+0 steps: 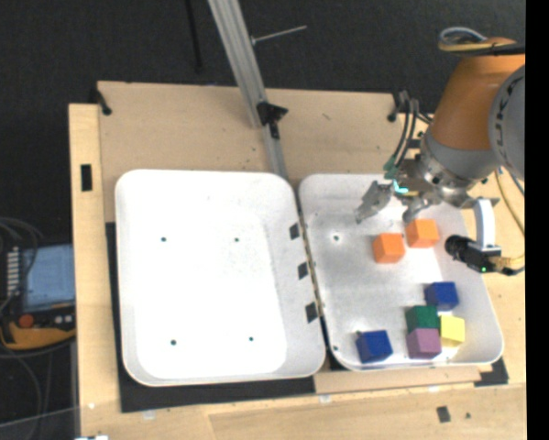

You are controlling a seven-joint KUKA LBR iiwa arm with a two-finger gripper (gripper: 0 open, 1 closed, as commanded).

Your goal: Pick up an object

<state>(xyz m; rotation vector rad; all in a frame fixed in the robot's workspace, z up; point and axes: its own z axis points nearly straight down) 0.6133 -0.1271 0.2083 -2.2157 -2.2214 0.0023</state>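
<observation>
The end effector (391,205) is seen low over the far part of the right bin (340,273), its two fingers spread apart with nothing between them. Two orange cubes lie just beside it: one (389,247) toward the bin's middle, the other (422,233) close to the right-hand finger, possibly touching it; contact cannot be confirmed. Near the bin's front right corner a blue cube (442,294), a green cube (422,317), a yellow cube (452,328) and a purple cube (424,342) are grouped tightly. A second blue cube (374,346) sits apart at the front edge. The left bin (205,273) is noted alongside.

The cubes are judged light, rigid and not fragile, with flat faces that may be somewhat smooth. A hold across two opposite flat sides is advised. The orange cube toward the middle stands free on all sides and is judged the easiest pick; the clustered cubes leave little finger room.
</observation>
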